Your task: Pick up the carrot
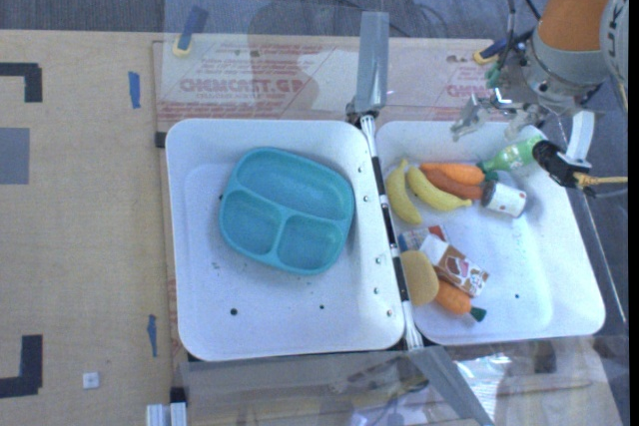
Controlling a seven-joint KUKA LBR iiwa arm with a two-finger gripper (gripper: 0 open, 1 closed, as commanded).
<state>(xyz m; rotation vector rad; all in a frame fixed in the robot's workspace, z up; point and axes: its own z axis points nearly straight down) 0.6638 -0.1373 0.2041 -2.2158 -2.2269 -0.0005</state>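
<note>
Nearest, a small carrot [456, 299] lies by the right bin's [559, 299] front rim, beside a snack packet [459, 270]; farther back another carrot [454, 177] rests against two bananas [419, 193]. Beyond, the gripper [496, 110] hovers at the back rim, holding nothing, spread impossible to judge

The arm [584, 5] is cut off by the right edge. A packet [457, 266] overlaps the lower carrot [454, 300], hiding part.

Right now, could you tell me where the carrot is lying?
The carrot lies in the right bin, toward its far edge, touching the bananas on its left, with the green bottle at its right end.
</note>
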